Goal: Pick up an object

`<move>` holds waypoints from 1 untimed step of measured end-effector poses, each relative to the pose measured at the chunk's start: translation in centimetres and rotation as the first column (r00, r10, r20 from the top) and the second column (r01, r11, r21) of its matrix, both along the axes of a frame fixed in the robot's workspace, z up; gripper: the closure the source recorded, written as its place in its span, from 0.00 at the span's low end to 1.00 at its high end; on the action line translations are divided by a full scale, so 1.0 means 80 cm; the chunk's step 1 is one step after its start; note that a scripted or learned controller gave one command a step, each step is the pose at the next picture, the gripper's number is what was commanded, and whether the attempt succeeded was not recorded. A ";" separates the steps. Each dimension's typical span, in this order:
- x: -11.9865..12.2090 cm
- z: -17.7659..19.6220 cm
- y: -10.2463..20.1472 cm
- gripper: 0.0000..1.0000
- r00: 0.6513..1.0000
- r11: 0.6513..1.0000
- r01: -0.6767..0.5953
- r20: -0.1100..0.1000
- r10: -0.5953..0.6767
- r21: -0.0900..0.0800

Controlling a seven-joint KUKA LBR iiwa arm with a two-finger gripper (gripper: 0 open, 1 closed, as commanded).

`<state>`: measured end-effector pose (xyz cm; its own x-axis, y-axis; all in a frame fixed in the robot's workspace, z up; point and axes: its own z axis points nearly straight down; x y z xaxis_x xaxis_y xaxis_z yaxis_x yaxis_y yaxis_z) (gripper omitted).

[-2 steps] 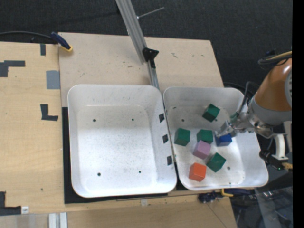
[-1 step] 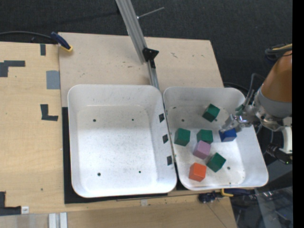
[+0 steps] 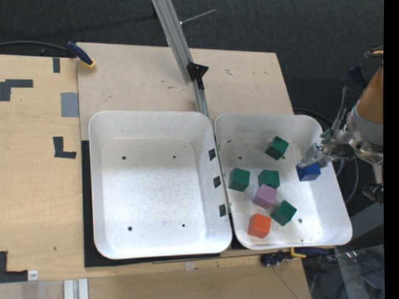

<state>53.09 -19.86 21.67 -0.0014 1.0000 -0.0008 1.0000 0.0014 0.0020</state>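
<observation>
My gripper [image 3: 312,164] reaches in from the right over the right bin's [image 3: 262,122] right side. It is shut on a small blue cube [image 3: 308,172] that hangs at its fingertips, just inside the bin's right wall. Lying loose in the same bin are several green cubes: one at the back [image 3: 277,147], two side by side in the middle [image 3: 239,179] [image 3: 269,178] and one nearer the front [image 3: 284,212]. A purple cube [image 3: 265,196] lies between them. An orange-red cube [image 3: 259,225] rests near the front wall.
The left bin [image 3: 100,167] stands beside the right one, their walls touching. A slanted metal rail [image 3: 177,36] runs from the top down to the bins' shared back corner. Cables and dark gear lie off the bench's right edge.
</observation>
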 end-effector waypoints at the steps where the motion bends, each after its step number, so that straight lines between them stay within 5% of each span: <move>1: 0.001 0.041 0.000 1.00 1.000 1.000 -0.001 0.000 0.001 0.000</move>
